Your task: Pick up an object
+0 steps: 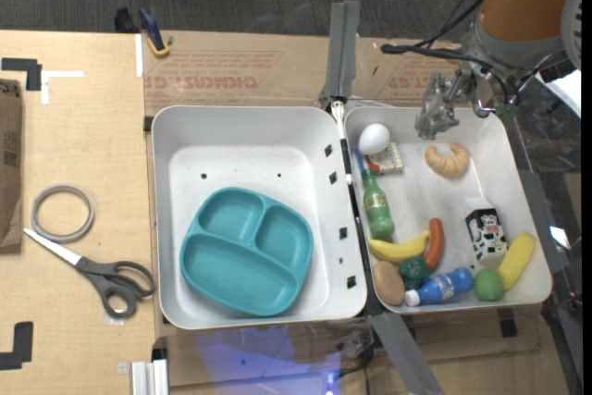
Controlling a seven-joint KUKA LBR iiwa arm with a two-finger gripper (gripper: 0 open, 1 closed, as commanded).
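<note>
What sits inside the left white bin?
The left white bin holds a teal plastic divided plate with three bare compartments. Whatever lies beneath the plate is covered and cannot be seen.

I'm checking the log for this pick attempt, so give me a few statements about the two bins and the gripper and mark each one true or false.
1. The teal divided plate lies in the left bin. True.
2. The gripper holds the croissant. False: the croissant lies on the floor of the right bin, just below the gripper, with nothing between the fingers.
3. The white egg lies near the right bin's upper left corner. True.
4. The scissors lie inside the left bin. False: they lie on the bench to its left, below the roll of tape.
5. The banana touches the green bottle. True.
</note>
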